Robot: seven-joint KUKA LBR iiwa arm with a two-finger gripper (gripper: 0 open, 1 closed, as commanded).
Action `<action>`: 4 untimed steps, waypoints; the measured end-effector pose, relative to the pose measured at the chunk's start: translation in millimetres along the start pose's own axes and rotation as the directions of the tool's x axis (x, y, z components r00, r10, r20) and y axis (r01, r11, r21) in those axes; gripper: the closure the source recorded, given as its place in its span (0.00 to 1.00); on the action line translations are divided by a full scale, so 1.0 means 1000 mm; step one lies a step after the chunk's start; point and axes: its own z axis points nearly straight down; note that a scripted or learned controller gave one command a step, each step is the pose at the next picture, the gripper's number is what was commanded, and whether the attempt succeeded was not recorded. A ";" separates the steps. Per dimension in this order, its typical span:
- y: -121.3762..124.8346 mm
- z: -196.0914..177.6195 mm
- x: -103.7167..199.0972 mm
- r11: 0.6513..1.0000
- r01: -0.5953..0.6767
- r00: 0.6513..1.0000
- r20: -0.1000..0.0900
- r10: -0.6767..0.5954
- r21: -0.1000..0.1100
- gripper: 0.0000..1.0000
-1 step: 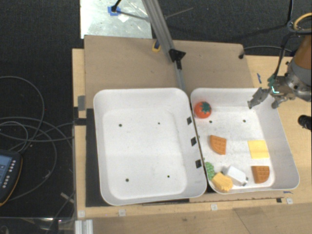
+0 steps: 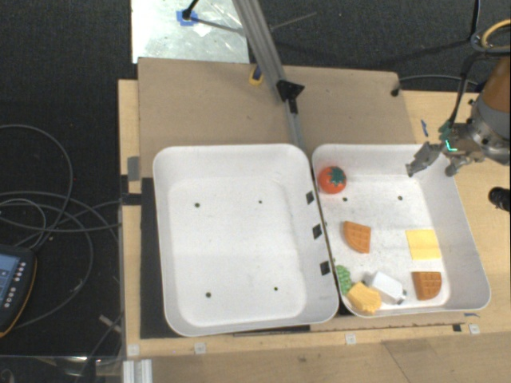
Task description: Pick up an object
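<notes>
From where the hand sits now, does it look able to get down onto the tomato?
Probably yes. The hand hovers over the right bin's far right corner, and the tomato lies alone by the far left corner, with bare floor between and nothing over it.

No text, label, brand or number can be read anywhere. The dark handheld screen device (image 2: 12, 287) beyond the tabletop's left edge shows bright marks, but they are too small to read.

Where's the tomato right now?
The tomato sits in the right bin's far-left corner, beside the divider, above the orange waffle wedge.
</notes>
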 end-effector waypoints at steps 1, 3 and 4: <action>-0.007 0.054 -0.008 1.000 -0.006 1.000 0.000 0.006 0.004 0.00; 0.003 0.115 -0.003 1.000 0.000 1.000 0.000 0.000 0.000 0.00; 0.004 0.102 -0.004 1.000 0.003 1.000 0.002 -0.003 -0.004 1.00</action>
